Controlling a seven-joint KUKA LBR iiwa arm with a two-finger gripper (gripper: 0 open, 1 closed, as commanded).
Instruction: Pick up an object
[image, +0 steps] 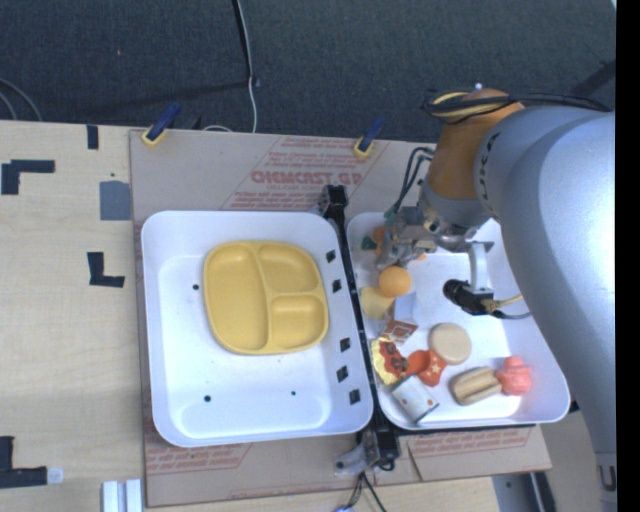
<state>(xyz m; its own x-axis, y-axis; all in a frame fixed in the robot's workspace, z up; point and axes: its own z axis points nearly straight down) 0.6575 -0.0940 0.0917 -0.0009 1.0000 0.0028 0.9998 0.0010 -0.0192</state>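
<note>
My gripper (403, 248) hangs low over the back left part of the right bin (545, 345). An orange ball (395, 281) lies right under its tip, and I cannot tell whether the two touch. A pale yellow piece (373, 301) sits beside the ball, against the bin's left wall. A small orange and green piece (378, 238) shows just left of the gripper.
Several toy foods fill the front of the right bin: a round beige bun (451, 343), a hot dog bun (474, 385), a pink piece (515, 376), a red piece (430, 369) and a white block (414, 402). The left bin (170, 330) holds a yellow divided plate (266, 297).
</note>
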